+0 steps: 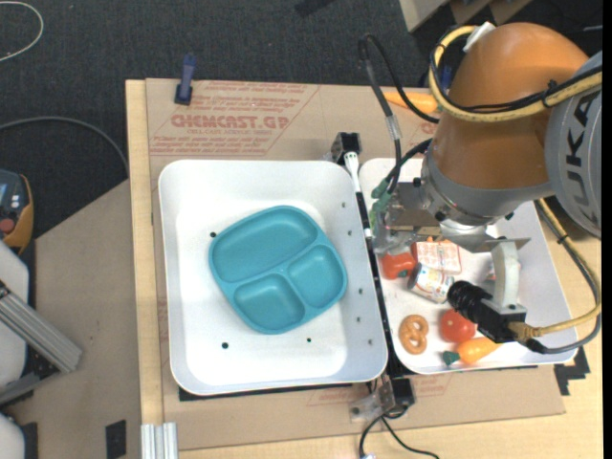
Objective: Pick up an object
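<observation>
The candidate objects lie in the right bin (559, 256), clustered toward its near-left part. I identify a red-orange piece (395, 265) nearest the dividing edge, a small printed packet (437, 254) just beside it, a pretzel (414, 332) nearer the front wall, a tomato-like red piece (456, 327) to its right, and an orange carrot-like piece (475, 351) at the front. All rest on the bin floor; none is lifted.

The claw (413, 220) sits over the rear of this cluster, just above the red-orange piece and the packet. Its lower end is hidden under the wrist body, so I cannot tell its state, and I see nothing held in it. I judge the arm is positioned here because the densest group of graspable items lies directly below; a descent from this point would most plausibly meet the red-orange piece or the packet.

A black cylindrical fitting with a cable (483, 312) hangs across the bin next to the tomato-like piece. I judge it a snag risk for any sideways move.

The left bin (182, 256) holds a blue divided tray (277, 269), lying flat and slightly rotated, well apart from the claw. Both bins rest on a cardboard sheet (229, 113) covering the desk.
</observation>
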`<state>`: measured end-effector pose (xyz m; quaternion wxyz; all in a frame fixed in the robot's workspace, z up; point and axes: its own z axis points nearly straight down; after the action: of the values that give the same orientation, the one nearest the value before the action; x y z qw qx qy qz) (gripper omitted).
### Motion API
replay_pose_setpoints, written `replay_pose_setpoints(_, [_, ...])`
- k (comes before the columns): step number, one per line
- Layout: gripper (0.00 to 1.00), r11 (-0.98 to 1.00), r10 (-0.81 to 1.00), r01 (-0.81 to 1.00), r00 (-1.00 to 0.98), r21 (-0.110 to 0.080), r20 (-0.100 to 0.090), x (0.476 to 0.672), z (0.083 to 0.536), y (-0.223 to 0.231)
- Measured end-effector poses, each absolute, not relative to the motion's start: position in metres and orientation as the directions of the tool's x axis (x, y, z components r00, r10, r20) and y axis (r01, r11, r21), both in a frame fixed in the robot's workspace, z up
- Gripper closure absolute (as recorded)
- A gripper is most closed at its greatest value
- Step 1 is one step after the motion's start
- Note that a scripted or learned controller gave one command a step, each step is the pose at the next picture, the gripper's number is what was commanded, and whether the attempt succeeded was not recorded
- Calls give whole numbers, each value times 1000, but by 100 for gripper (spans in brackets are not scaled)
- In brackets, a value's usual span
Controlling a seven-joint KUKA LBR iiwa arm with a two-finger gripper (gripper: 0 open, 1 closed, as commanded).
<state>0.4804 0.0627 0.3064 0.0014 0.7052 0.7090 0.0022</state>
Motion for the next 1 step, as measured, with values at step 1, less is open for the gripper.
replay_pose_setpoints(1, [100, 0, 1000, 1000, 0, 20, 2, 481, 454, 41])
